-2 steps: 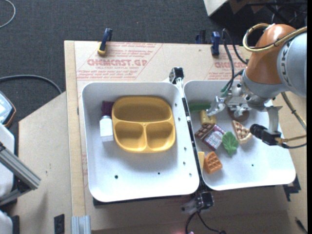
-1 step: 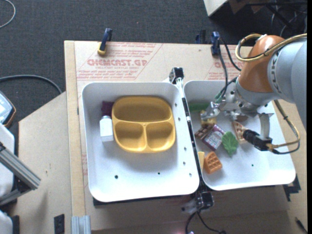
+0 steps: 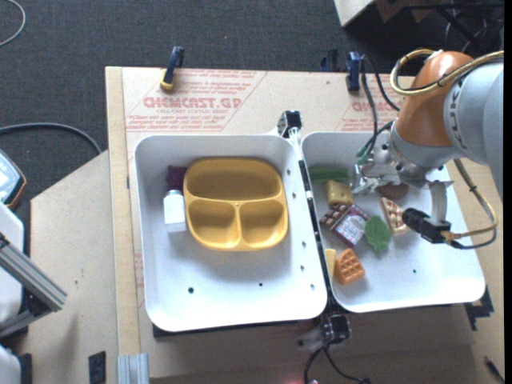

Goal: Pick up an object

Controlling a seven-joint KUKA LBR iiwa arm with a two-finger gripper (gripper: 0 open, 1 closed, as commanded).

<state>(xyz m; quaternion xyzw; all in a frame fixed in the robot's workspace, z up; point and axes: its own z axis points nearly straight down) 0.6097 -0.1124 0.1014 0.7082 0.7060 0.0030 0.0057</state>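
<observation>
- Over the right bin (image 3: pixel 448 282), the grey arm with its orange band comes in from three o'clock and bends down toward the bin's upper middle
- Its gripper (image 3: pixel 366 178) sits low among the toys near the bin's ten o'clock corner; whether it is wide, narrow or holding something I cannot tell (the wrist hides the tip)
- Just at seven o'clock of the gripper lies a small yellow block (image 3: pixel 338 193), and at nine o'clock of the gripper a green piece (image 3: pixel 326 173) lies along the bin wall
- Toward six o'clock of the gripper sit a chocolate-bar toy (image 3: pixel 334 215), touching a purple-and-white packet (image 3: pixel 351 227), then a green leaf (image 3: pixel 377 234) and a waffle-patterned slice (image 3: pixel 392 214)
- An orange waffle piece (image 3: pixel 349 267) lies nearest the bin's six o'clock edge, beside a thin yellow strip (image 3: pixel 330 261)
- The left bin (image 3: pixel 216 302) holds a yellow divided plate (image 3: pixel 235 202), with a small white bottle (image 3: pixel 174 210) touching its nine o'clock rim and a dark purple item (image 3: pixel 176 174) at about ten o'clock of the plate
</observation>
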